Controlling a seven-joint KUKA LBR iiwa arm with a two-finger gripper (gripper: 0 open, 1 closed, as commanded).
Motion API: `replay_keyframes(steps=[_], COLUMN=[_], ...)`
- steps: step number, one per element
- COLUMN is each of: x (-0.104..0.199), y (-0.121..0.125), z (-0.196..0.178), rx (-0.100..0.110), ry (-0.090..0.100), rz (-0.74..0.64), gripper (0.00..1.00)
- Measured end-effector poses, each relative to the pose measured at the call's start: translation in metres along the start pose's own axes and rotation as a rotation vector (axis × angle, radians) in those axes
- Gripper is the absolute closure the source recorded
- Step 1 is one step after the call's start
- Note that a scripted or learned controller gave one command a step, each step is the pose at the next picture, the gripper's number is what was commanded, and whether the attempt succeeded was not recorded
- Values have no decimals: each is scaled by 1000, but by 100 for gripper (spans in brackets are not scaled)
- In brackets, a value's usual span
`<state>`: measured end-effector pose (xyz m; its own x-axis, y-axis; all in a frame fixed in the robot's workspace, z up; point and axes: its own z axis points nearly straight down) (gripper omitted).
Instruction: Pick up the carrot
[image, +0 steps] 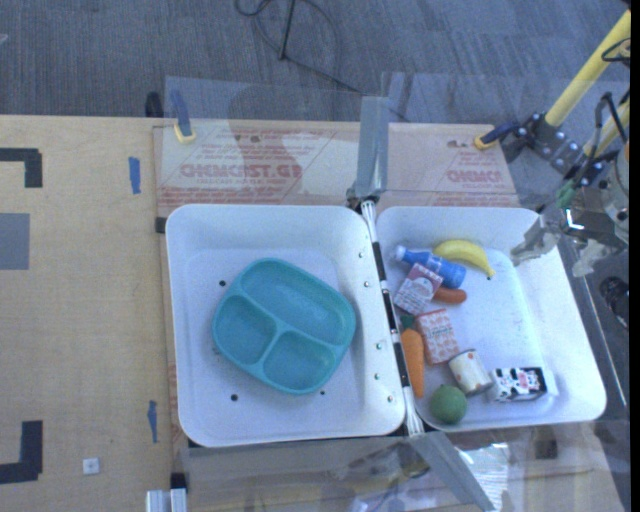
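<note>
i see an orange carrot, a yellow banana, a green lime, a teal plate, a black-and-white cow-patterned carton, both bins white.

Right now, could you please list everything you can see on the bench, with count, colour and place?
left bin: one, white, left half of bench
divided plate: one, teal, in left bin
right bin: one, white, beside left bin
carrot: one, orange, along right bin's left wall
banana: one, yellow, right bin's far side
bottle: one, blue, beside banana
round fruit: one, green, near corner
small cartons: several, mixed colours, bin centre
gripper: one, grey, over right bin's far right edge
</note>
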<state>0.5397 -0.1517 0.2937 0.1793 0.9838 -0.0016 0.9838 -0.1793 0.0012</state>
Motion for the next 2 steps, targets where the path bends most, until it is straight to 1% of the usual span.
replay_keyframes(steps=[1, 2], x=[40, 42], y=[-55, -63], z=[151, 203], rx=[3, -8], ry=[2, 10], rz=[28, 286], gripper=[0, 0])
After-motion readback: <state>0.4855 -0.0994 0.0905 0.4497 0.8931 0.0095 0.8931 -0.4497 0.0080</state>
